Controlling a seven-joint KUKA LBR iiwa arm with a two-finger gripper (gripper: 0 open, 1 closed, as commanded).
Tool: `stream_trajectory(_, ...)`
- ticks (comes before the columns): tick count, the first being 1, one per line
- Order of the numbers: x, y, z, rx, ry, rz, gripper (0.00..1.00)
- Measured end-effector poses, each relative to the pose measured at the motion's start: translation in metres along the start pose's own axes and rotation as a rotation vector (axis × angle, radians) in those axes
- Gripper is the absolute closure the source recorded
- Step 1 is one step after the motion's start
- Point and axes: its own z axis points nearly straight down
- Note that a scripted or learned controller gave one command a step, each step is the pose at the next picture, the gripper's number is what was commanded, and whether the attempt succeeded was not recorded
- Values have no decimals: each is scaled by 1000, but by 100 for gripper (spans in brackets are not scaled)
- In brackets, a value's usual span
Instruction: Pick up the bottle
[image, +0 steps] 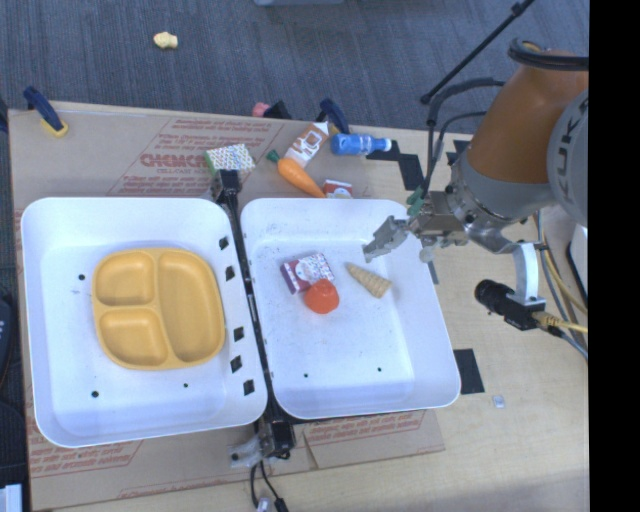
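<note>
A blue bottle (357, 145) lies on its side on the cardboard behind the right bin (425, 370). Next to it, to the left, lies a small white bottle with an orange label (307, 146). My gripper (404, 246) hangs over the right bin's far right corner, open with nothing between its fingers. One grey finger (381, 242) points down-left toward a tan cone (369, 280). The gripper is well in front of both bottles and touches neither.
The right bin also holds a red and white packet (307, 271) and a red-orange round piece (322, 297). A yellow divided plate (158, 306) sits in the left bin (40, 400). Behind the bins lie a carrot (299, 177) and a small patterned box (230, 158).
</note>
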Motion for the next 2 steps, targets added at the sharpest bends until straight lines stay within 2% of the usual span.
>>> stream_trajectory(1, 96, 44, 38, 1, 0, 97, 0)
stream_trajectory(2, 54, 38, 181, 3, 0, 98, 0)
